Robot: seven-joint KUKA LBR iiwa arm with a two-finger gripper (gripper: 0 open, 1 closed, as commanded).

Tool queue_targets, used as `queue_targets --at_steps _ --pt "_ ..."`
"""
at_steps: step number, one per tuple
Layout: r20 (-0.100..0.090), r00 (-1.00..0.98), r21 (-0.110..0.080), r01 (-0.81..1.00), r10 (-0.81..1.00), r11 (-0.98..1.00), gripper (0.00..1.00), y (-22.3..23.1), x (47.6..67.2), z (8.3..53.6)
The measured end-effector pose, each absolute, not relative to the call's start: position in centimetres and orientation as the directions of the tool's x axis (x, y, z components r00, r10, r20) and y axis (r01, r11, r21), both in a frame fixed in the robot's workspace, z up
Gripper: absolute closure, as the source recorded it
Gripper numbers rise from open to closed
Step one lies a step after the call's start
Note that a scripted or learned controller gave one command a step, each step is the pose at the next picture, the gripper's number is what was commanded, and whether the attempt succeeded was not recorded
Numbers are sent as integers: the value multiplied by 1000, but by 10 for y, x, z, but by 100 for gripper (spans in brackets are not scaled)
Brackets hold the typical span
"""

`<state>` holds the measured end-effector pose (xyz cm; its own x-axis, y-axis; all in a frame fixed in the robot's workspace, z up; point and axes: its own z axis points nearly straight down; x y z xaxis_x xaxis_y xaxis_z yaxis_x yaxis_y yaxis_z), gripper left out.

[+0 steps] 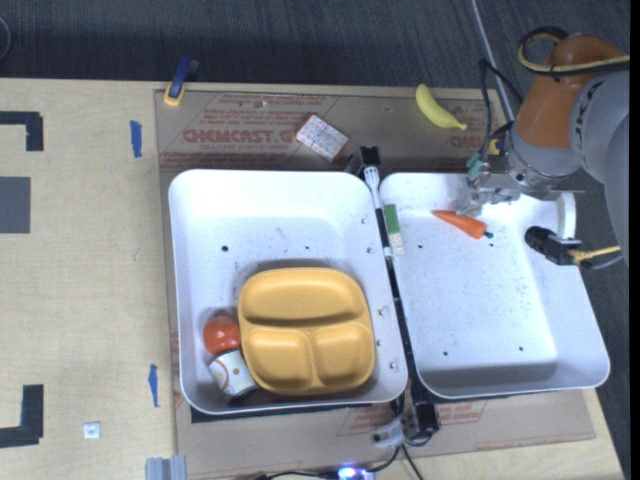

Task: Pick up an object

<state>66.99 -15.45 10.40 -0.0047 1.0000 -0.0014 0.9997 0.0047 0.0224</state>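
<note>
In the camera view, the gripper (484, 186) hangs over the far edge of the right bin (560, 363), its opening impossible to judge. The carrot (460, 223) lies just beneath it, slightly left and nearer.

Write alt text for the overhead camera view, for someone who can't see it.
The gripper hangs over the right bin's far edge, just above an orange carrot. The left bin holds a yellow divided tray and a small red and white object; a banana lies behind.
</note>
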Motion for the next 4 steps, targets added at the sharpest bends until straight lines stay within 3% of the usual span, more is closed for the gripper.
queue_targets --at_steps 1,2,3,4 --pt "-1 -5 21 1000 1000 5 0 -154 670 104" --pt "0 0 1 1000 1000 0 0 -123 608 86" --pt "-1 2 4 1000 1000 -2 100 -123 609 96" --pt "-2 -1 3 1000 1000 1 100 -170 667 133"
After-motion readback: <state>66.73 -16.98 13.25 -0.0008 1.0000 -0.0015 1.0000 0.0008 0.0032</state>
